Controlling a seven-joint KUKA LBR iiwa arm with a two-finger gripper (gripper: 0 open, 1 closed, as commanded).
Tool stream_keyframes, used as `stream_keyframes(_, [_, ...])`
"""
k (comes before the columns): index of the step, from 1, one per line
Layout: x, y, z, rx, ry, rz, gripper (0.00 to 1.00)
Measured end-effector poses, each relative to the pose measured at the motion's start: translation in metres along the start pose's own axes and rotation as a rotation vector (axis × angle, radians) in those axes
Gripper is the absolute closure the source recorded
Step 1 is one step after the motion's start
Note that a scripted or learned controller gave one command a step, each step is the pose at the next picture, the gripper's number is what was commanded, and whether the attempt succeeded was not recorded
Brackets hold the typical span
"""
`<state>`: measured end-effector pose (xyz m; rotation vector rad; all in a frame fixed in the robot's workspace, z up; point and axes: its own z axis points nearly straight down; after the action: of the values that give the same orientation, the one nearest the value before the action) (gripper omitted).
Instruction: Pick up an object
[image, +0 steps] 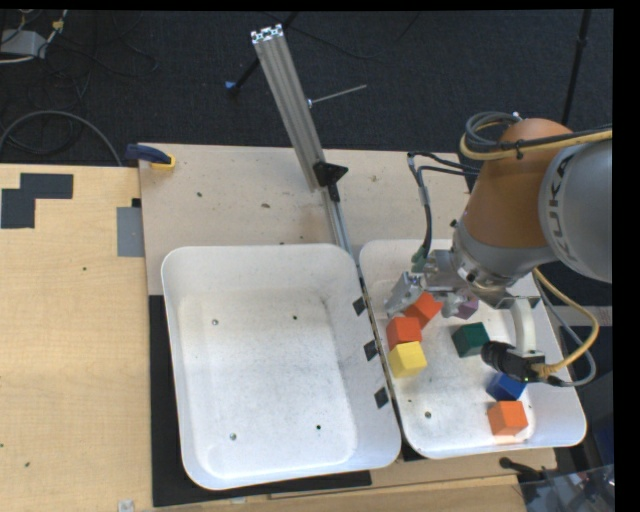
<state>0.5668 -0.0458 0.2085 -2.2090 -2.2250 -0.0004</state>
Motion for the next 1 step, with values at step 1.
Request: stream_keyframes(1, [-0.0052, -0.0003, -0.0094, 0.002, -0.003, 0.008, 1.00])
